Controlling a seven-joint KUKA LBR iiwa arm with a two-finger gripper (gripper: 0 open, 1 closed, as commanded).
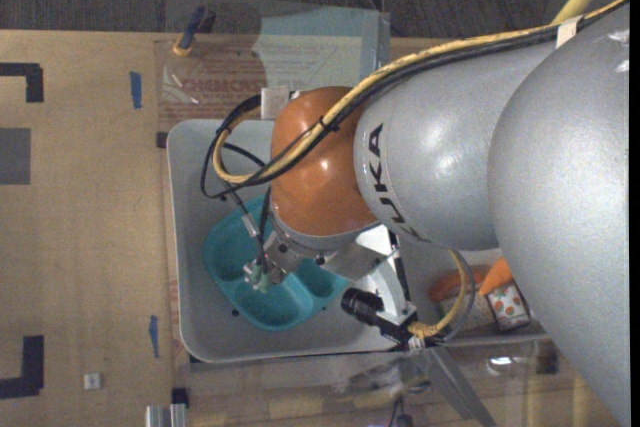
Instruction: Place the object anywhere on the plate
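Cardboard-coloured bench top (80, 215) is taking up the left of the camera view, carrying black corner marks and short strips of blue tape. Next to it, a shallow white bin (190, 245) is lying with its rounded corners showing. Inside that bin a teal divided plate (228, 250) is resting on the floor, its compartments opening upward. The gripper (262, 277) is hanging directly over the plate, its tip sitting at the ridge between the compartments; whether the tip is touching the plate or not, I cannot tell. How the gripper is set I also cannot tell, since the wrist is covering most of it and the tip is small and blurred. Nothing is visibly showing at the tip.

Above the gripper, the orange band (315, 165) of the arm is bulging over the middle of the bin, with yellow and black cables (235, 165) looping around it. Farther right, the grey arm (500, 135) is filling the view. Under it, near the lower right, an orange object (462, 283) is peeking out beside a small white printed box (508, 305); both are lying well apart from the plate.
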